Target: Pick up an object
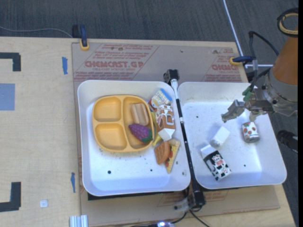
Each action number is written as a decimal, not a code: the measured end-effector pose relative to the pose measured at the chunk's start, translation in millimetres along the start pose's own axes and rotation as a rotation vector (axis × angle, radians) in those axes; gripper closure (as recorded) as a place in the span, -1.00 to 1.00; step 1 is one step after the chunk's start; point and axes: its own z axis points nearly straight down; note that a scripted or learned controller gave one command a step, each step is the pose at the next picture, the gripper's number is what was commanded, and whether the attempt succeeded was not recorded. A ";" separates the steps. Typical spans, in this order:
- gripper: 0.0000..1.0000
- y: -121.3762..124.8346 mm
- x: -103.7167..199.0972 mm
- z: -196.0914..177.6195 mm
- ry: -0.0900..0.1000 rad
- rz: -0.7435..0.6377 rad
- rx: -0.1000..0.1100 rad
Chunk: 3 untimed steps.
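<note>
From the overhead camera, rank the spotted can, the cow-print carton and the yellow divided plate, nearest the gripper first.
Gripper hangs over the right bin.
1. Spotted can, right bin, just below it.
2. Cow-print carton, right bin, near front edge.
3. Yellow divided plate, left bin.

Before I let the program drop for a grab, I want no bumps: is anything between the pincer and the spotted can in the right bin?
Nothing visible stands between them. The pincer hovers just left of and above the spotted can, with bare bin floor around it. The white block lies farther left, off that path.
</note>
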 end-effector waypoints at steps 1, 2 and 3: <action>-1.00 -46.5 2.1 150.6 0.001 0.001 0.002; -1.00 -45.4 146.9 77.2 0.001 -0.002 -0.001; 1.00 -43.8 146.2 67.0 0.001 0.000 -0.006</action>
